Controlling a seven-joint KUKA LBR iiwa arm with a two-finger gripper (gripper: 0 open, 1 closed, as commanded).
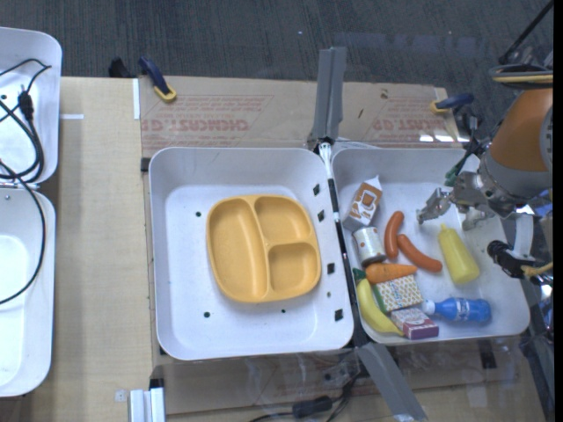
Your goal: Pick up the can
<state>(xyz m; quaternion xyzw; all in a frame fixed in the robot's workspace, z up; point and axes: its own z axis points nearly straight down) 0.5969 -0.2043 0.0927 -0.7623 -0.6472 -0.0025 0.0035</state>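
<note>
Hand [433, 207] over right bin [515, 319], empty, fingers apart.
Can [369, 243] lies well left of it (beside two sausages [406, 243]).

view: single fixed overhead camera | angle: slanted downward | covers: left bin [167, 262] and right bin [493, 178] side by side | range: whole bench [97, 236] visible

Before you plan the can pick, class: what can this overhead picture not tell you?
- Gripper: too small and blurred to tell whether it is open.
- Can: label unreadable, too small; whether it touches the carrot is unclear.
- Banana: partly covered by the boxes.
- Arm: cut off at the right.
</note>
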